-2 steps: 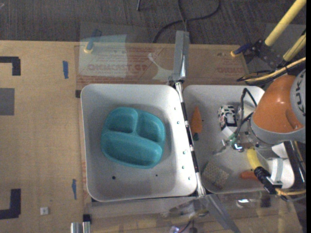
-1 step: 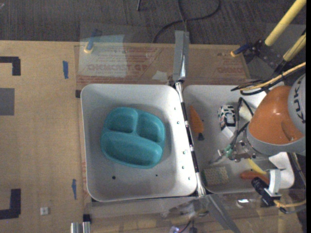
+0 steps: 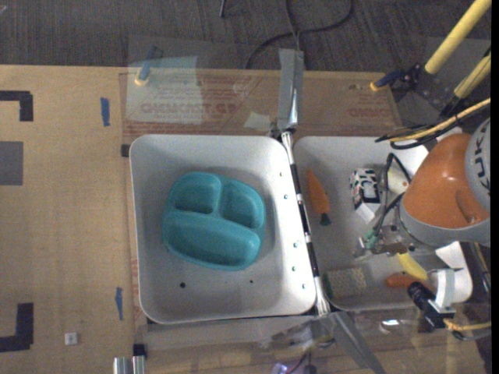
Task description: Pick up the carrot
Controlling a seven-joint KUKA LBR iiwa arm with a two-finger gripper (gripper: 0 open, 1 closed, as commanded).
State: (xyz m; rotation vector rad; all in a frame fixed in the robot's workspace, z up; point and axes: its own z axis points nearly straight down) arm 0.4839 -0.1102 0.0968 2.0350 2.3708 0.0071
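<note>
Carrot point(image 3: 316, 194): lies in the right bin point(image 3: 335, 150), along its left wall. Gripper point(image 3: 374, 244): hovers right of it, apart (finger state cannot be told). Left bin point(image 3: 148, 209): teal tray point(image 3: 214, 219).

The orange carrot point(image 3: 316, 195) lies lengthwise along the right bin's point(image 3: 335, 150) left wall, dark end nearest.

You've got two bins side by side: left bin point(image 3: 148, 209) w/ divided tray point(image 3: 214, 220) near its centre; right bin point(image 3: 331, 158) w/ carrot point(image 3: 316, 194) by its left wall, gripper point(image 3: 380, 242) to carrot's right, sponge point(image 3: 346, 279) in front.
</note>
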